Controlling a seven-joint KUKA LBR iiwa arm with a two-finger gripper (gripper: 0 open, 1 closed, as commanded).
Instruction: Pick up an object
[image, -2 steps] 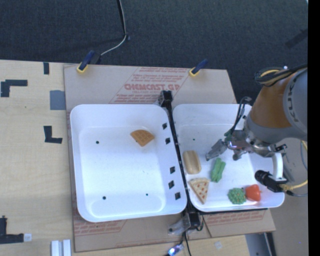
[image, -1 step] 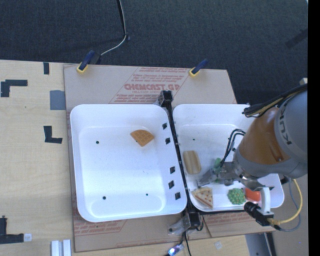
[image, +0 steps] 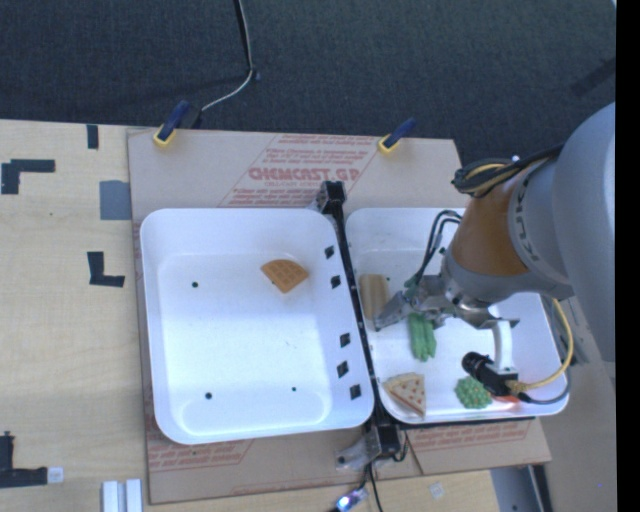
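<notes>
My gripper (image: 403, 308) is down in the right bin (image: 390, 228), below the arm's orange band (image: 488, 238). It sits between a tan cylinder-shaped piece (image: 373, 296) on its left and a green pea pod (image: 424, 338) just below it, close to both. A tan pizza-slice wedge (image: 407, 392) and a green broccoli-like piece (image: 472, 392) lie near that bin's front wall. A single orange waffle piece (image: 284, 274) lies in the left bin (image: 160, 300).
A black divider with clips (image: 345, 300) runs between the two bins. A white bracket with a black plug and yellow cable (image: 495, 368) hangs off the wrist over the right bin's front right. Two clamps (image: 172, 122) (image: 397, 133) hold the cardboard base at the back.
</notes>
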